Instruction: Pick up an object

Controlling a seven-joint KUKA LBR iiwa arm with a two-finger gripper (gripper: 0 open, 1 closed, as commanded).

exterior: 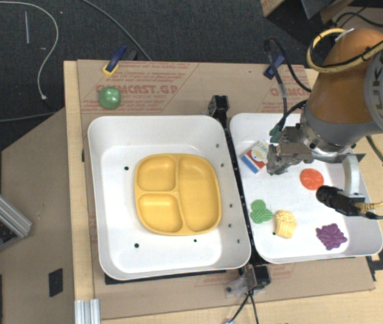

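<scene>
Faint red "CAST" lettering, partly legible, on the cardboard sheet.

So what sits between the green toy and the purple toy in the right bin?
In the camera view, a pale yellow corn-like toy lies between the green toy and the purple toy, on the right bin floor, apart from both.

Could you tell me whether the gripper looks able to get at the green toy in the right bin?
Probably yes: the green toy lies uncovered near the right bin's left edge, apart from the yellow toy, with the gripper above.
</scene>
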